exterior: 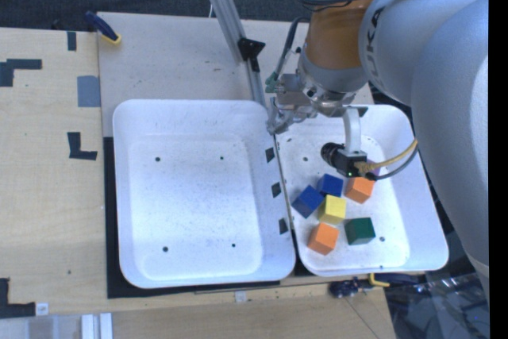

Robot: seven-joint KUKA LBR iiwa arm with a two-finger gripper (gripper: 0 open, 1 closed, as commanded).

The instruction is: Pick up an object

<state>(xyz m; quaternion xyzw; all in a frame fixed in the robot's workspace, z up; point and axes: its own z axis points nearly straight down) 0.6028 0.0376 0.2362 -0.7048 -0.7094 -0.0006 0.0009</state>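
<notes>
The gripper [278,120] hung over the eleven o'clock corner of the right shallow white plastic bin [397,250]; whether its jaws were apart or together could not be told. At five o'clock from it, six small coloured cubes [333,208] lay clustered near the bin's six o'clock rim: two blue, two orange, one yellow and one green.
</notes>
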